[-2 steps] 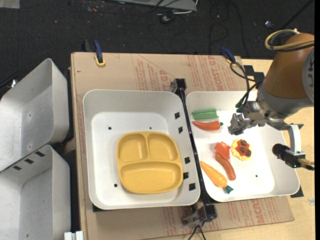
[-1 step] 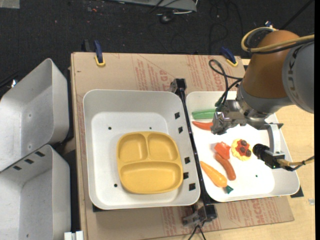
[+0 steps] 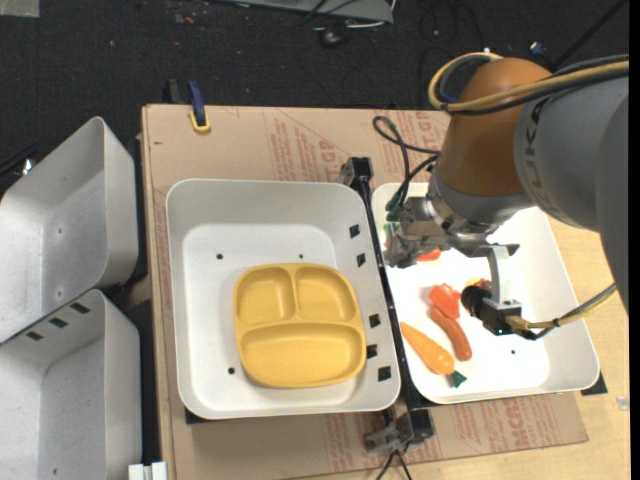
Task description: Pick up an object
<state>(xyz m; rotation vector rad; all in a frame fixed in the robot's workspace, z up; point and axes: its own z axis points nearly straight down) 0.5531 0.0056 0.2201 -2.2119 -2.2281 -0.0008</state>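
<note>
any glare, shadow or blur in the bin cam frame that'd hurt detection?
Camera view: even, soft lighting; the white bins are bright without blown-out glare; the arm casts only faint shade on the right bin; the yellow tray and carrot look sharp; the arm's bulk hides part of the right bin; the floor is dark.

Two bins are set side by side on the counter (image 3: 270, 128). A divided tray (image 3: 298, 325) is placed in the left bin (image 3: 200, 218). A carrot (image 3: 428, 348) and a sausage (image 3: 452, 334) are laid in the right bin (image 3: 560, 358), beneath the arm (image 3: 540, 138).
</note>
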